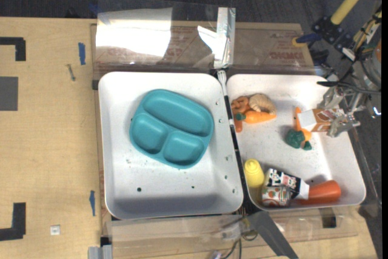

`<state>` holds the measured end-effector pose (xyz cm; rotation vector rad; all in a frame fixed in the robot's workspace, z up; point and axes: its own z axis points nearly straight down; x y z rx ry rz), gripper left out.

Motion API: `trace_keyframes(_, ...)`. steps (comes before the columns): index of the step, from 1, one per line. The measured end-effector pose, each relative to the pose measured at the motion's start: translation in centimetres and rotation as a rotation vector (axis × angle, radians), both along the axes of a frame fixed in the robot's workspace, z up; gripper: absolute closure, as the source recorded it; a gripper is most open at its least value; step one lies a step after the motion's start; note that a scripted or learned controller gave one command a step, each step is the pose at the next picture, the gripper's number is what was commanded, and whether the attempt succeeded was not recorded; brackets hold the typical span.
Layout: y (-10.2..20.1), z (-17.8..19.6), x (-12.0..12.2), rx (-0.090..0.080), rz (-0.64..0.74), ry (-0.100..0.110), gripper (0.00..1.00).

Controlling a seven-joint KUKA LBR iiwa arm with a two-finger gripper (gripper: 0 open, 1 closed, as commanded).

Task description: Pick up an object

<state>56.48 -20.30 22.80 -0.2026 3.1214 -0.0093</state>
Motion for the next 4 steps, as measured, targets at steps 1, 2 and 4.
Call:
trace_keyframes(1,0.3,-0.4,-0.1,0.005,0.004,0.007,0.00)
trace_keyframes(2,-1.4,-13.8,3.5,0.003,-0.011,-0.001,0.00)
trace_keyframes(4,4.6,-13.9,1.0,0.008,-0.313,0.003,0.00)
